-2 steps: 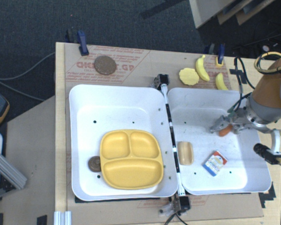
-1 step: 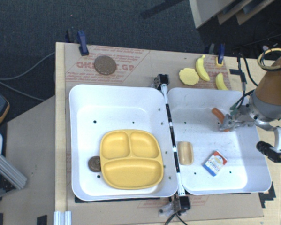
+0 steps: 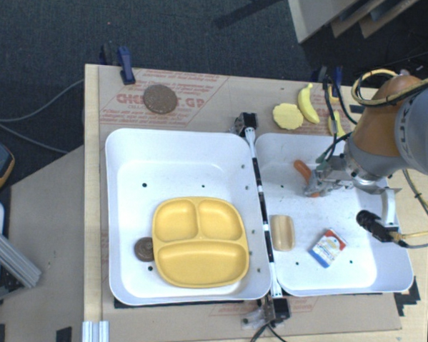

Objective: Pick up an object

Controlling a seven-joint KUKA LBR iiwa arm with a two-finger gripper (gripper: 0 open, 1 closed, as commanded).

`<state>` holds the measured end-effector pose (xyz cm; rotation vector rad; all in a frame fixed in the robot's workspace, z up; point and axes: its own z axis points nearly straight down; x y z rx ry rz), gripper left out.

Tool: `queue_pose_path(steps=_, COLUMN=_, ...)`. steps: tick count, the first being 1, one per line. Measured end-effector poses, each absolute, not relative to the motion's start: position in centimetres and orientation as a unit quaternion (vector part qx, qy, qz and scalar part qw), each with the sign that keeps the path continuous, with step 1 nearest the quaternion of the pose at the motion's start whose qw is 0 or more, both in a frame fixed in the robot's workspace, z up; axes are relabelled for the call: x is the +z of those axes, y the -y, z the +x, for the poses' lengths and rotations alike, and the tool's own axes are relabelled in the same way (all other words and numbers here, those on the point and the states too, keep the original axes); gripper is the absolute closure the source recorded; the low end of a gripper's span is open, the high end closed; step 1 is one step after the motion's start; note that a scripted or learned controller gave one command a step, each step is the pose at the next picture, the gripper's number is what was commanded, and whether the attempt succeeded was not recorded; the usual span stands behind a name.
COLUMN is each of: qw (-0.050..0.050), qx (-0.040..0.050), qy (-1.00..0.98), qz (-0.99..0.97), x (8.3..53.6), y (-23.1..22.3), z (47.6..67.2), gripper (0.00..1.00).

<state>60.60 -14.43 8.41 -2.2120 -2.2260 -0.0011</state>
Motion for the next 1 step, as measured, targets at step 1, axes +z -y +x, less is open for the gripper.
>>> queue_pose_path(steps=1, qw=0.000, qx=-0.0028, qy=0.710, qz=-0.704, x=19.06, y=5.51, z=55.47, gripper=1.00)
